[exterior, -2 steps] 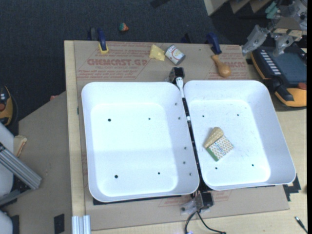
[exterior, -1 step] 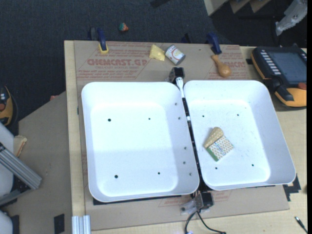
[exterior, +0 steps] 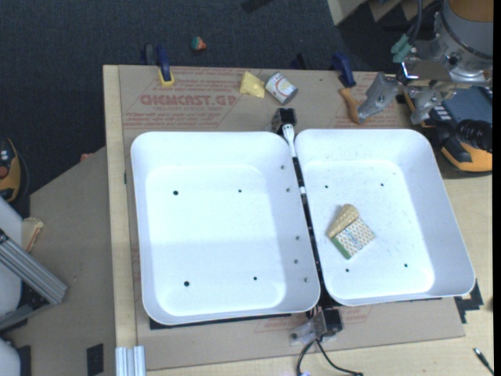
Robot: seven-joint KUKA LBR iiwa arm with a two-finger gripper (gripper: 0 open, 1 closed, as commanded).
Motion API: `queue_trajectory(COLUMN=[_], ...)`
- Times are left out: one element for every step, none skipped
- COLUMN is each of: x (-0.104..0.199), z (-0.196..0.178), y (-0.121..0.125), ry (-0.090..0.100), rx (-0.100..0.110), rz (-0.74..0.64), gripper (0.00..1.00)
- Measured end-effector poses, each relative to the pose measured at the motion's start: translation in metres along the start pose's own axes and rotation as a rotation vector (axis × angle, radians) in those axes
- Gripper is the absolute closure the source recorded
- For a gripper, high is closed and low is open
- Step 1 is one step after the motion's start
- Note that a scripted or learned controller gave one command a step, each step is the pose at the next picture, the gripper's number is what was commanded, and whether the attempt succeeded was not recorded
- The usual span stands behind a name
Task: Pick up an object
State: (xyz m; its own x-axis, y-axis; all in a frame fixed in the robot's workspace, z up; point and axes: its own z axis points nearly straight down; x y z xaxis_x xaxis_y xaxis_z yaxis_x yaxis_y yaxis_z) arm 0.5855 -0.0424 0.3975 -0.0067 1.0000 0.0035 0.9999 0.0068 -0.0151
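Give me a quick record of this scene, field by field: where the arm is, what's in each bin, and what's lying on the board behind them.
arm: upper right, above the bench's back corner, gripper outside both bins
right bin: two small items touching, a tan wedge and a green-and-white patterned packet
left bin: white floor with small dark dots
board behind bins: yellow piece, small box
task progress: nothing lifted yet
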Motion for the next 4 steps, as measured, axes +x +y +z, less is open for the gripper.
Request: queue_trajectory(x=[-0.108, -0.097, -0.023, -0.027], z=[-0.031, -0.147, -0.054, -0.071], y=[0.01, -0.009, 0.007, 0.007], ry=[-0.009, -0.008, -0.001, -0.005], rx=[-0.021, -0.032, -0.007, -0.021], rz=[0.017, 0.006, 0.0, 0.006], gripper=[0.0, 0.0, 0.0, 1.0])
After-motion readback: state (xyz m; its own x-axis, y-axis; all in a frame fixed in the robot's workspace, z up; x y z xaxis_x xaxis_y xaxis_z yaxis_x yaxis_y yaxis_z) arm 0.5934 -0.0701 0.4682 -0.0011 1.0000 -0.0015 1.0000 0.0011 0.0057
